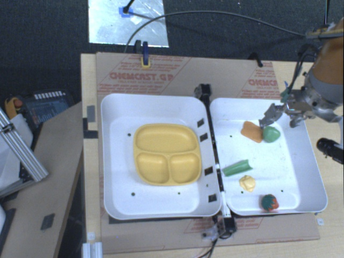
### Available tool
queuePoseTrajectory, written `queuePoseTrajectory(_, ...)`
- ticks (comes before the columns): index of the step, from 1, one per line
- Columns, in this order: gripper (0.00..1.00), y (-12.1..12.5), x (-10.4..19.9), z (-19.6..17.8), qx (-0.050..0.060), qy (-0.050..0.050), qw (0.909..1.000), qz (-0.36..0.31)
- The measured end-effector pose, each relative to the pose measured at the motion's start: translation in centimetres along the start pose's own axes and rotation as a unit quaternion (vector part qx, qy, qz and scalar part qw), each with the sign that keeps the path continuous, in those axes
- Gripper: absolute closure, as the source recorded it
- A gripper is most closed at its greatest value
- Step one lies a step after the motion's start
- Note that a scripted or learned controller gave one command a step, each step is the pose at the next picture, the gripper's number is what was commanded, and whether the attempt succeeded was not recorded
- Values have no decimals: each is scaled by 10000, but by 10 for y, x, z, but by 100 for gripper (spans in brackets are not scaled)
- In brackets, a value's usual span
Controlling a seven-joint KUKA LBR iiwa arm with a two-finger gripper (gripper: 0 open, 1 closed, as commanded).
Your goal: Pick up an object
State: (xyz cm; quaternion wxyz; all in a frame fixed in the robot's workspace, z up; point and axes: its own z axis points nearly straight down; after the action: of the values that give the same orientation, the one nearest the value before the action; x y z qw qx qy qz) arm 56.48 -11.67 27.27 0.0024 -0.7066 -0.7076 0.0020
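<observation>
Two shallow bins sit side by side on the table (pixel 88 144), touching along a middle seam. The left bin (pixel 115 160) holds a divided tray (pixel 166 153) near its centre. The right bin (pixel 306 160) holds five small things: a wedge-shaped piece (pixel 251 131) toward the back, with a round piece (pixel 271 134) just beside it on the right; a long piece (pixel 236 167) lies nearer the front by the seam, a small lump (pixel 247 183) just in front of that, and a ball-like piece (pixel 269 202) at the front edge. The tool (pixel 271 115) hangs over the back of the right bin, just above the round piece, with the arm (pixel 322 85) reaching in from the right.
</observation>
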Motion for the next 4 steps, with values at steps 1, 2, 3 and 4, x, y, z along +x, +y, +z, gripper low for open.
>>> queuePoseTrajectory(1, 0, 2, 0, -4, -39, -5, 10000, -8)
queuePoseTrajectory(2, 0, 7, 8, 44, -20, 0, 10000, -9)
queuePoseTrajectory(3, 0, -2, 5, 92, -18, -2, 10000, 2)
queuePoseTrajectory(4, 0, -3, 0, 135, -16, -1, 10000, 5)
